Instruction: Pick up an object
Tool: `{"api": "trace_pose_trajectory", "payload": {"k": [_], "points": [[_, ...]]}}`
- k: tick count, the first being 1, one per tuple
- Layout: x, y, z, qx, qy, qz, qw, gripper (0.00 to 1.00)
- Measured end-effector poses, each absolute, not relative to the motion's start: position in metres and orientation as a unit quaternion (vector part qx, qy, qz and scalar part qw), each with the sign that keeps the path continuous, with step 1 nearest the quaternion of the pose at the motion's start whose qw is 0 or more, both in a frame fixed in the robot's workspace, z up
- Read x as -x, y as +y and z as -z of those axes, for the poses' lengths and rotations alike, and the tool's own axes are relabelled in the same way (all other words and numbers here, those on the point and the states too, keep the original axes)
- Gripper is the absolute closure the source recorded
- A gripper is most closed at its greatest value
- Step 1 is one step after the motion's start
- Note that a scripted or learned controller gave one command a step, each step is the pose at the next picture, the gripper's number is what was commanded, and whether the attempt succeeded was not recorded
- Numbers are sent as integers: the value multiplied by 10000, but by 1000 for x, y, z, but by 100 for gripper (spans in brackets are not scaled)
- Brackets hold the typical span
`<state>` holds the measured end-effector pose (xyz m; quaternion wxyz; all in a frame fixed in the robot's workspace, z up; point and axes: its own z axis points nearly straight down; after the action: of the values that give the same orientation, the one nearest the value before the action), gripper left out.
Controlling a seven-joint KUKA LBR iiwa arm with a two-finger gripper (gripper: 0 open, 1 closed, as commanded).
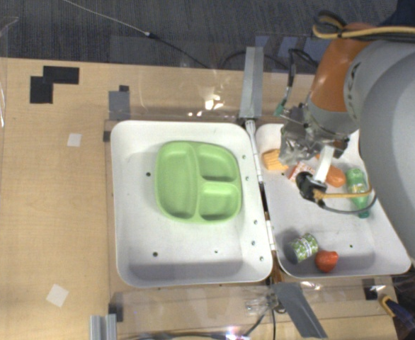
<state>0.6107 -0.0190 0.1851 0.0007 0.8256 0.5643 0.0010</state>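
My gripper point(290, 156) is low over the far left part of the right bin point(363, 257). Just to its left, by the bin wall, a small orange-yellow object point(272, 160) lies touching or nearly touching the gripper. An orange object point(336, 178) and a green bottle-like object point(356, 183) lie to the gripper's right, partly under the arm. At the bin's near side sit a green-and-white can point(304, 247) and a small red fruit-like object point(326, 261).
The left bin point(133, 261) holds a green divided plate point(197, 180) near its middle. A metal divider point(260, 190) separates the two bins. The big grey arm point(395, 140) covers the right bin's far right side.
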Motion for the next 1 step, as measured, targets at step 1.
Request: {"api": "trace_pose_trajectory", "payload": {"k": [1], "points": [[-547, -19, -185, -6785, 7346, -14, 14, 100]]}}
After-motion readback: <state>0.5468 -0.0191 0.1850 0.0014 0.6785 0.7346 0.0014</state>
